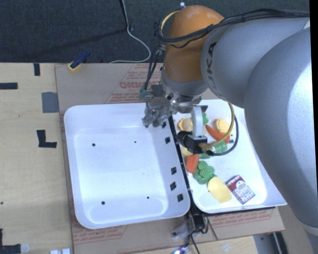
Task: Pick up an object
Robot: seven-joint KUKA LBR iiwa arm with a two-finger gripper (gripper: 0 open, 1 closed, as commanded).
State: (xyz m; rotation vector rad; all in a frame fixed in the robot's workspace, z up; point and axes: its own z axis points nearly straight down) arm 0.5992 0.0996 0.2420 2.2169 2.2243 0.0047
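Note:
My gripper hangs at the far end of the ridge between the two bins, over the far right corner of the left bin. Nothing can be seen held in it. The toys lie in the right bin, to the right of the gripper and nearer the camera: an orange carrot, a yellow piece, an orange piece, a green leafy piece, a yellow lemon shape and a small red packet. The wrist hides part of the far end of the right bin.
The left bin's floor is bare white, with a few small dark dots. Both bins rest on a cardboard sheet on the wooden bench. The bulky grey arm covers the right side of the view.

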